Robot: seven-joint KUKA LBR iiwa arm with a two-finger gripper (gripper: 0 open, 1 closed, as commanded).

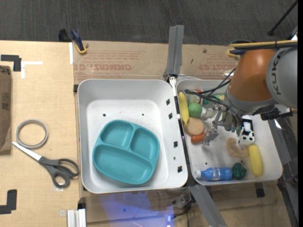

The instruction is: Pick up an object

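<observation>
Metal gripper (211, 135) above right bin (270, 174)

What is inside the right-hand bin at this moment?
The right-hand bin holds a banana, green ball, tan round piece, blue bottle, corn cob and black-and-white toy. The gripper reaches in; the arm covers the bin's far corner.

My arm (265, 77) enters from the right, orange band above the wrist, grey links behind. My wrist points down and to the left. My gripper (210, 135) hangs low, fingers directed downward, nothing visibly between them.
</observation>
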